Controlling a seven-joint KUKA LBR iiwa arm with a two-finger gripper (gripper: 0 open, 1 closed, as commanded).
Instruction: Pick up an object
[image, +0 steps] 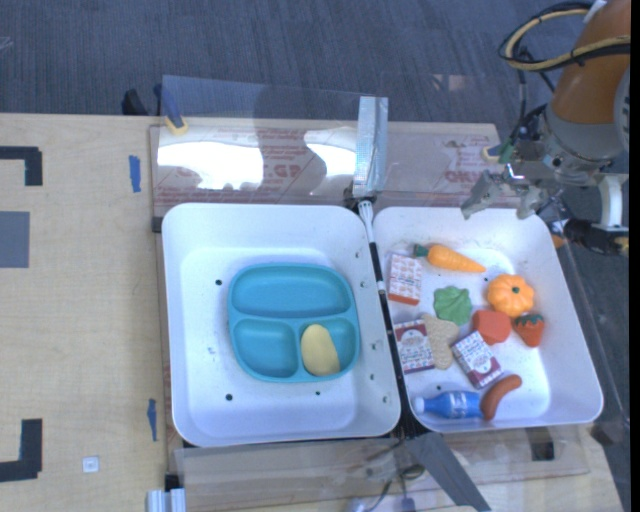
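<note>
My gripper (497, 203) hangs above the back edge of the right bin (573, 352), open, with nothing between its fingers. Below it in that bin lie a carrot (451, 259), an orange pumpkin (511, 294), a green leaf (453, 302), a red tomato (491, 326) and a strawberry (531, 329). Nearer the front are a tan cracker (438, 341), a sausage (500, 395) and a blue bottle (450, 404). Three small red-and-white packets (404, 278) lie among them.
The left bin (190, 300) holds a blue divided plate (285, 300) with a yellow potato (320, 350) in its front right compartment. A clear panel with a metal post (370, 145) stands behind the bins. Wooden bench lies to the left.
</note>
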